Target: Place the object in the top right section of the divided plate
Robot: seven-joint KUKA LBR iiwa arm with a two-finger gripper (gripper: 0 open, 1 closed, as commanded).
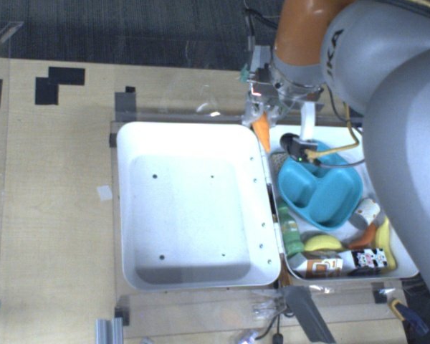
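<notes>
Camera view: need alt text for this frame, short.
Grey KUKA arm reaches in from the right, its gripper above the far edge of the right bin, an orange object at its tip. That bin holds a blue divided plate, a banana and other small items; the left bin sits beside it.
</notes>
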